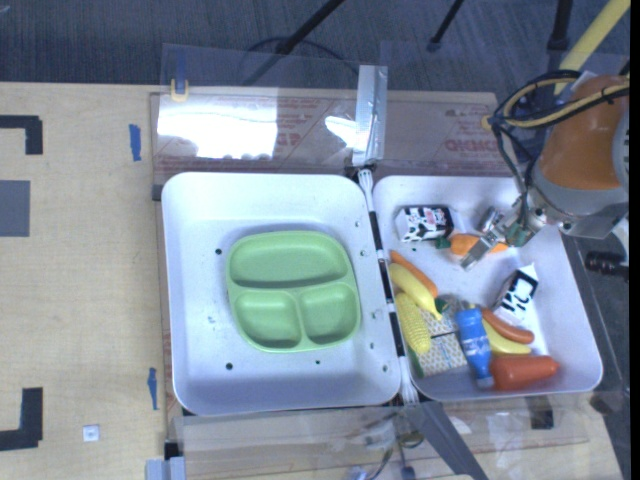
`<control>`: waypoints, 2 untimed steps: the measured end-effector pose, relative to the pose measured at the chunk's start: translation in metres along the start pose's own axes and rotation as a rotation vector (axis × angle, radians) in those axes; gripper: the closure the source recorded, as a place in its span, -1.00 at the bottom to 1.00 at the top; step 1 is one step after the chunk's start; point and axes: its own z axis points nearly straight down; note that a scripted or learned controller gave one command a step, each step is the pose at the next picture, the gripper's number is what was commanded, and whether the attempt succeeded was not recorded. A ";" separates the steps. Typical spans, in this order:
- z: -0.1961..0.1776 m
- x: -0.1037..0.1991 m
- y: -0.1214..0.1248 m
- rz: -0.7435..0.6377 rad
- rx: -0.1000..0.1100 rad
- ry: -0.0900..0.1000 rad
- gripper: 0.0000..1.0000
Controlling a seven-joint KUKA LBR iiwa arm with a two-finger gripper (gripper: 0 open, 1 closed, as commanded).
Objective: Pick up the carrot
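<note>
An orange carrot point(461, 244) lies in the right bin point(580, 298), near its back middle, just right of a black-and-white cow-print pack point(424, 222). My gripper point(486, 236) is down in that bin, directly at the carrot's right end and partly covering it. I cannot make out whether the carrot is held. The grey arm with its orange band point(580, 153) reaches in from the upper right.
The right bin also holds a banana point(414, 284) with a thin orange stick point(409, 266) along it, a corn cob point(415, 326), a blue bottle point(474, 345), a hot dog point(507, 330), a red sausage point(522, 370) and a white carton point(518, 292). A green divided plate point(293, 289) sits in the left bin point(190, 268).
</note>
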 end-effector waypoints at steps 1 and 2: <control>-0.009 -0.002 0.003 -0.001 -0.012 -0.013 1.00; -0.008 0.001 0.004 -0.005 -0.008 -0.003 -1.00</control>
